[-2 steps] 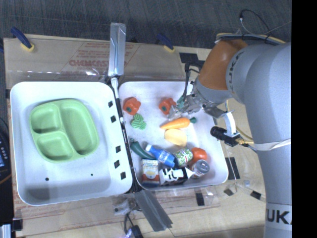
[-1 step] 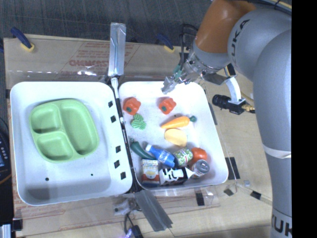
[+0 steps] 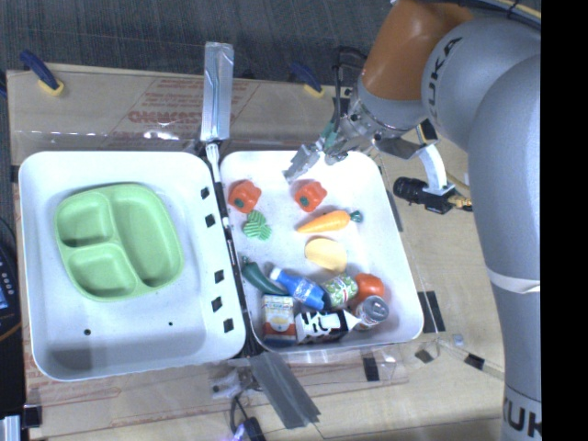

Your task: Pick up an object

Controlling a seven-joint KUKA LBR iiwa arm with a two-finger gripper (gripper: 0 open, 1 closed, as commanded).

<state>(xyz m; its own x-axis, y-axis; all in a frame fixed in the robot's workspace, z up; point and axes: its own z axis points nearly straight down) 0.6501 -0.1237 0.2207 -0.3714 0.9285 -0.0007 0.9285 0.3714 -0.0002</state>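
The gripper is hanging over the far edge of the right bin, and its two fingers are standing apart with nothing between them, so it is carrying nothing. The nearest candidate is the red pepper, which is sitting on the bin floor at about 6 o'clock from the fingertips, just beside them in this slanted view though clearly lower. That is the relation the coming move is likely turning on: a short travel toward 6 o'clock and then a drop. The pepper is lying squat with no marked long axis, so finger orientation probably matters little there. The carrot is lying a little farther along the same 6 o'clock line, with its long axis running roughly from 8 to 2 o'clock. A second red pepper is sitting at about 8 o'clock from the gripper, near the bin's left wall. The left bin is holding a green divided tray, well apart from the gripper at about 8 o'clock.
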